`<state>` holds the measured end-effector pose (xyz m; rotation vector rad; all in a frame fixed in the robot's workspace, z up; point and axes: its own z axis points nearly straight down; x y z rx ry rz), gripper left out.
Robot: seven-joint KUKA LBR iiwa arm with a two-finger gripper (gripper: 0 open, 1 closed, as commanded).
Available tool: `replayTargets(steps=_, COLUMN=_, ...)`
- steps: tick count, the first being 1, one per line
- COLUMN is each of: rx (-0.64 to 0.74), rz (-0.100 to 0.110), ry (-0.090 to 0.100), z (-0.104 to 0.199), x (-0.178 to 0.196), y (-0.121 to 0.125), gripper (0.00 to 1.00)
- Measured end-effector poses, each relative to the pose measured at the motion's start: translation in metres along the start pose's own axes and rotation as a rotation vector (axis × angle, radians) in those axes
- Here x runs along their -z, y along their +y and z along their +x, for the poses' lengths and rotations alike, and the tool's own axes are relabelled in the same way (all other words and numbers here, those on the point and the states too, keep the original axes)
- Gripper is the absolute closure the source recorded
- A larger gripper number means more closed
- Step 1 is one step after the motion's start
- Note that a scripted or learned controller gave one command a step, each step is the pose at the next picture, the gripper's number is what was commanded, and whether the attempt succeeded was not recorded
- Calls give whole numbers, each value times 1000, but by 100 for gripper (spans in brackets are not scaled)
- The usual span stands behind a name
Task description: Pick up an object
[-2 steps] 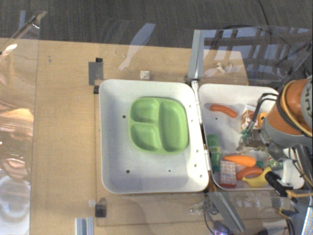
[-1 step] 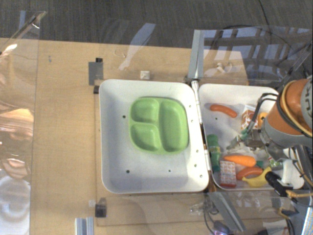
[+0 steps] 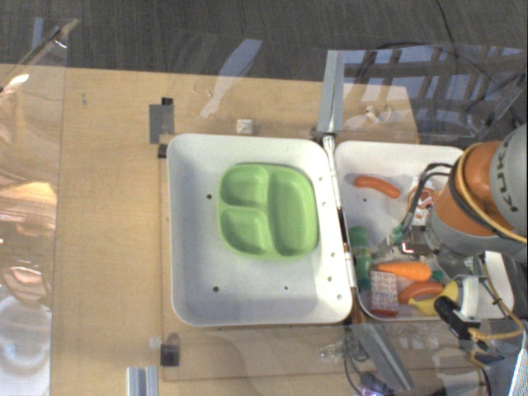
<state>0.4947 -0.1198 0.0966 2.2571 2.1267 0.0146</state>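
From my station I see the arm (image 3: pixel 487 196) reaching in over the right bin (image 3: pixel 388 151), its orange band and grey wrist hanging above that bin's near right part. The pincer (image 3: pixel 410 239) sits low among the clutter, and I cannot tell from here how it stands or whether it has anything in hold.

The left bin (image 3: pixel 198 295) carries a green divided tray (image 3: pixel 268 210). The pickable things lie in the right bin: an orange sausage-shaped piece (image 3: pixel 377 186) toward the far side, well apart from the rest; a green piece (image 3: pixel 359 246) against the left wall; an orange carrot-like piece (image 3: pixel 404 270) just beside the pincer; a red piece (image 3: pixel 421 290) below it; a small patterned packet (image 3: pixel 383 287); and something yellow (image 3: pixel 429 305) at the near edge.

I judge this to be the approach or the grasp attempt itself, nothing yet lifted clear. The carrot-like piece looks the likely target. The next move calls for a clean closing on one thing alone, then a straight lift, since the neighbours crowd close and could be dragged along.
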Motion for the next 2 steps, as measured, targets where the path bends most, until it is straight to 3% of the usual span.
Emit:
replayTargets(steps=1, rx=8, rz=-6, ry=5, z=4, x=11, y=4, gripper=100)
replayTargets(steps=2, rx=6, rz=-7, ry=3, z=2, x=11, y=4, gripper=0)
